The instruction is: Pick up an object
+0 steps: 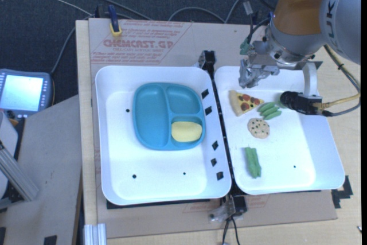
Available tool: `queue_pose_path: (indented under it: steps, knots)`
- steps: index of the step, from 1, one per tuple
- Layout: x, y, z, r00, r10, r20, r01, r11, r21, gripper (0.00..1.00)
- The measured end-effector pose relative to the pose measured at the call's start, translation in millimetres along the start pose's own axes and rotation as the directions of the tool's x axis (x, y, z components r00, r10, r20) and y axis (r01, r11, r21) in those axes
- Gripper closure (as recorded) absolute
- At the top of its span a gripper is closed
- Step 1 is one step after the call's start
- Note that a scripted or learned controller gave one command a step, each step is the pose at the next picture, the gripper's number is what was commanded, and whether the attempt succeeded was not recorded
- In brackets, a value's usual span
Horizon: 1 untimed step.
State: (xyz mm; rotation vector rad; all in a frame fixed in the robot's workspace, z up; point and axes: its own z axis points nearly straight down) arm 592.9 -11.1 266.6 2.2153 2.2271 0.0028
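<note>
Saw the claw (252,75) in the upper right of the frame, over the top end of the right bin (338,176). Could not tell whether spread or pressed together. Saw nothing pinched in it. Just below it lay a pizza slice (245,102), then a green pea pod (270,112), a cookie (259,128) and a green bean (252,162) lower down. Off to the left sat a blue plate (160,117) with a yellow lump (186,131). Looked like nothing picked up yet, with going down, grabbing and lifting left to do.
</note>
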Motion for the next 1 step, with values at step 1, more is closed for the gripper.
queue_pose_path:
  steps: [1]
  knots:
    - [55.1,24.5,12.9,1.000,-0.001,0.000,0.001,1.000,0.000,1.00]
